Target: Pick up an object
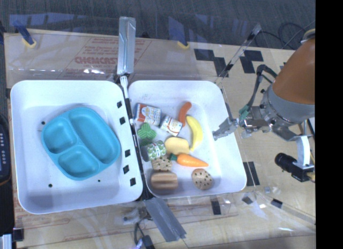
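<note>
Reaching in from three o'clock, the arm (292, 90) hangs at the right bin's (228, 135) right wall; its end effector (225, 131) is too small and blurred to tell whether it is open or closed. Toy food crowds that bin: a banana (194, 131) near centre, a carrot (191, 160) at five o'clock of it, a cookie (202, 178) lower. A blue tray (80, 142) lies in the left bin (24, 186).

The arm (292, 90) reaches in from the right, its orange band uppermost and the grey wrist below it. The gripper (222, 131) points left and slightly down, at mid-height of the view, its tip narrow and grey.
</note>
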### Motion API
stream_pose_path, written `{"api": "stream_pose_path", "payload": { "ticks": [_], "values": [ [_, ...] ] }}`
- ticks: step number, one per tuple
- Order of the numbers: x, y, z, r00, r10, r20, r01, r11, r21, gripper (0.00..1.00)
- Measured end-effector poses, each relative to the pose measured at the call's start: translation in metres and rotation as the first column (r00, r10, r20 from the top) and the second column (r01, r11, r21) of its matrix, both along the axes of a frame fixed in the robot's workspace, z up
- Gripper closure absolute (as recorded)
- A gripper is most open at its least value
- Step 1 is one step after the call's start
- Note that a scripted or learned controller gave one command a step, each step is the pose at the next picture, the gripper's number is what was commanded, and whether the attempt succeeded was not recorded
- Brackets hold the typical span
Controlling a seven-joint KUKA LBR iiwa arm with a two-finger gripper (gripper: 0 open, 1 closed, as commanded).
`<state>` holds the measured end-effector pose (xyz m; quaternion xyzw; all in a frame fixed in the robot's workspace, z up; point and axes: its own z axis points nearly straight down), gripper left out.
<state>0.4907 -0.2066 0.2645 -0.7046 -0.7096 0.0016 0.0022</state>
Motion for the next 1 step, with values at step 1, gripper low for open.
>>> {"api": "stream_pose_path", "payload": {
  "ticks": [1],
  "values": [
    [0.0358, 0.0068, -0.1705, 0.999, -0.046, 0.008, 0.046, 0.999, -0.002, 0.00]
  ]
}}
